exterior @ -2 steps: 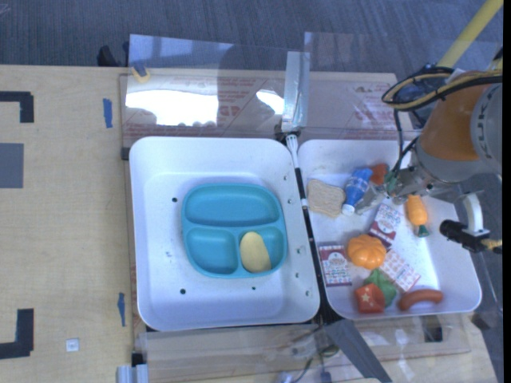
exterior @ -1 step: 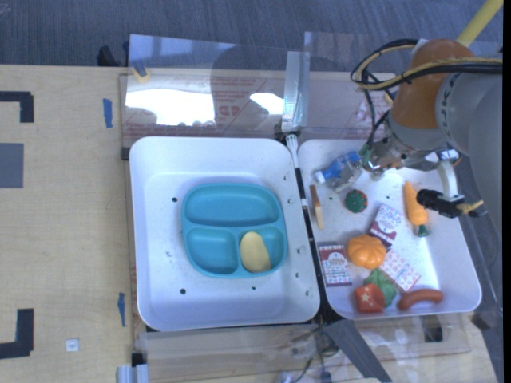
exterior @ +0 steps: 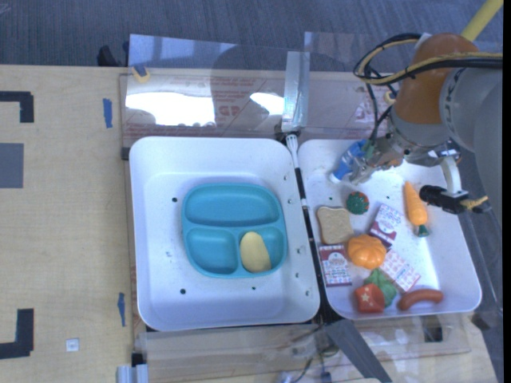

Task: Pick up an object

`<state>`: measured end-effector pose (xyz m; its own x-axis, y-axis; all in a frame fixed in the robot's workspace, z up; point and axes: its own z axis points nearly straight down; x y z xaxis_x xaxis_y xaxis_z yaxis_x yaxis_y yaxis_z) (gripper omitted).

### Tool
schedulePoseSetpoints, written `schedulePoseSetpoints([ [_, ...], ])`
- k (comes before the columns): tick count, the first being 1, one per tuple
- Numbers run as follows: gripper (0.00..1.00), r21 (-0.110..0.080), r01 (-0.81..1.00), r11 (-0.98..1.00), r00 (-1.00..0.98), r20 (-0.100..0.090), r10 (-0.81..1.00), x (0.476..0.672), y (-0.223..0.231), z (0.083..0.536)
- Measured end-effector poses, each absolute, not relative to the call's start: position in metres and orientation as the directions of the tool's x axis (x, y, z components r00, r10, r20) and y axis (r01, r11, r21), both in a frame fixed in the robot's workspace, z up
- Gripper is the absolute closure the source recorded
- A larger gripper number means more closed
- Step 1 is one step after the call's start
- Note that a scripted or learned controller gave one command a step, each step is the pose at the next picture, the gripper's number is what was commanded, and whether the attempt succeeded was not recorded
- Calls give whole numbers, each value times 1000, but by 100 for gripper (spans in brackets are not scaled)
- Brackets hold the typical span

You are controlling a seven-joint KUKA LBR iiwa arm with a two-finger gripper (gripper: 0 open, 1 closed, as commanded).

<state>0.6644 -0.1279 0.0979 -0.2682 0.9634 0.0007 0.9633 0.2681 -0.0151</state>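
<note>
Objects for picking are gathered in the right-hand shallow white bin [exterior: 467, 290]: a slice of tan toast [exterior: 334, 223], a small dark green ball with a red patch [exterior: 357, 203], a round orange fruit resembling a pumpkin or tangerine [exterior: 366, 250], an orange carrot with a green tip [exterior: 415, 206], a red tomato-like piece with green leaf [exterior: 370, 296], a reddish-brown sausage [exterior: 420, 298], and several small printed red-and-white packets [exterior: 334, 265]. They lie loosely, some touching, most of them crowded toward the near half of the bin, which leaves its far corner comparatively bare.

Camera view: the two-finger gripper [exterior: 363, 166] is seen at the far-left part of the right bin, just beyond the green ball and apart from it. It is carried on the grey arm with the orange band [exterior: 435, 82], which is brought in from the right and angled down over the bin, so that the wrist is cleared of the transparent back wall [exterior: 215, 94]. Whether the fingers are spread or closed cannot be told, as they are blurred against a blue-and-white shape at the tip. Nothing is judged to be lifted yet.

A teal three-compartment plastic tray [exterior: 231, 206] is laid in the left-hand white bin [exterior: 152, 238], with a yellow lemon-shaped piece [exterior: 255, 251] resting in its near right compartment, well apart from the gripper.
</note>
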Motion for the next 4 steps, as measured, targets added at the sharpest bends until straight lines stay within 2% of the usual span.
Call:
schedulePoseSetpoints([
  [1,0,-16,963,268,-268,1,963,664,-128,97],
  [2,0,3,951,308,-308,-2,951,628,-144,86],
  [3,100,12,952,307,-307,-6,952,631,-145,100],
  [4,100,10,986,165,-165,-1,986,669,-76,190],
])
